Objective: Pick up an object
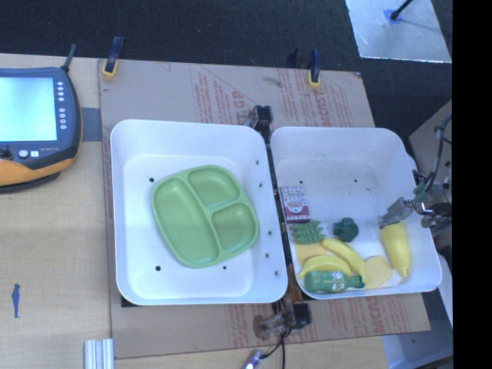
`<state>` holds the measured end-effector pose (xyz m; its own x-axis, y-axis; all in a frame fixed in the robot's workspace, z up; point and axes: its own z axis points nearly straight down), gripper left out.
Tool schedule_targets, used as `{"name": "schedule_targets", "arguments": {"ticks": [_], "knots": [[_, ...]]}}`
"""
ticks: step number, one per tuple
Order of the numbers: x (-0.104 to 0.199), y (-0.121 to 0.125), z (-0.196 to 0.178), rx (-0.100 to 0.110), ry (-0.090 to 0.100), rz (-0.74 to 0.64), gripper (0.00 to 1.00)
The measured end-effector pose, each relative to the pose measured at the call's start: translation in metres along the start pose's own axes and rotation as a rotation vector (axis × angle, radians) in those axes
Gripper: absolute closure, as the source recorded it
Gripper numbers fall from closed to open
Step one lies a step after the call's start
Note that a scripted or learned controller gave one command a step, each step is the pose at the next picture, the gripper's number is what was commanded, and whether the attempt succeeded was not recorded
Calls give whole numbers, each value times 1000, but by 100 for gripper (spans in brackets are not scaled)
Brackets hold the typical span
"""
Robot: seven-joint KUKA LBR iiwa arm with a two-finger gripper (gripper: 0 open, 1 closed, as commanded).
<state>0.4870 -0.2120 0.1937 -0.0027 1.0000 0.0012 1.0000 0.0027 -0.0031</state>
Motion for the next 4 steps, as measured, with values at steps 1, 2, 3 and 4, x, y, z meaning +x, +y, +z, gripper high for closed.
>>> {"name": "schedule_targets", "arguments": {"ticks": [1,2,3,4], "knots": [[1,12,103,3,0,-3,0],[-1,13,91,2,-1,-5,100],[100,43,95,0,-1,-5,100],[167,64,1,-2,0,-2,100]]}}
